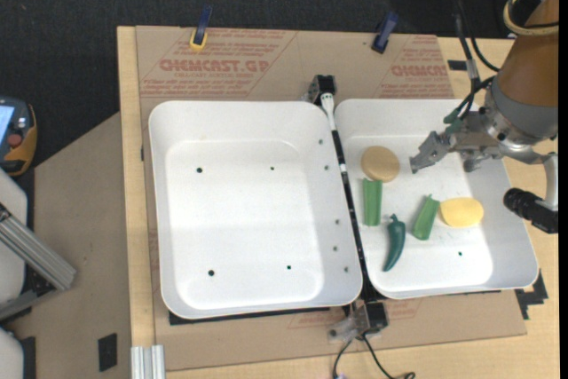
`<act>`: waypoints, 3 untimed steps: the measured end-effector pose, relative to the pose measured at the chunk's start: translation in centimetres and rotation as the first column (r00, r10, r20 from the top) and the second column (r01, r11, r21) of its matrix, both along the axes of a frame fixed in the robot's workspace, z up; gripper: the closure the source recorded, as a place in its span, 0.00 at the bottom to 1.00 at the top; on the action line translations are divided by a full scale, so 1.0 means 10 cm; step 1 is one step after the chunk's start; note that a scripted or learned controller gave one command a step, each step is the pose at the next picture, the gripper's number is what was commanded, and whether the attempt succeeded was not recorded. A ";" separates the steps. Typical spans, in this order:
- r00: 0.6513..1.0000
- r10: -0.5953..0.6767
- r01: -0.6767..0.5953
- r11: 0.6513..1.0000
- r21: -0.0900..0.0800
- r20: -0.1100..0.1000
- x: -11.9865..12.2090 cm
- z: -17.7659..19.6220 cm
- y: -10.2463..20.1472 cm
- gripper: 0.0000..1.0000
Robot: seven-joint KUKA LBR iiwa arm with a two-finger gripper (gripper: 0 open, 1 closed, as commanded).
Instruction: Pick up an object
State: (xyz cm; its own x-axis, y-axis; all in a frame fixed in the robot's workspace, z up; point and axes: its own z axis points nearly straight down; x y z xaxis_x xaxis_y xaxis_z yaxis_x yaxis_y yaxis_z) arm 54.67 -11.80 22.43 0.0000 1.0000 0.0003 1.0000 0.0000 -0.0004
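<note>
Gripper: the grey two-finger gripper [424,157] hangs over the right white plastic bin [506,271], fingers slightly spread with nothing between them.
Nearest object: a round tan disc [380,162], just to the gripper's left.
Others: an upright green block [372,201], a dark green pepper-shaped toy [393,243], a smaller green block [426,217] touching a yellow lemon-shaped piece [461,212].
Advice: probably centre over the disc, then descend straight, keeping away from the bin wall.
Left bin [240,209]: beside it on the desk.
</note>
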 end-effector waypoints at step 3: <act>1.000 0.000 0.000 1.000 -0.002 0.005 -0.37 0.10 -0.21 1.00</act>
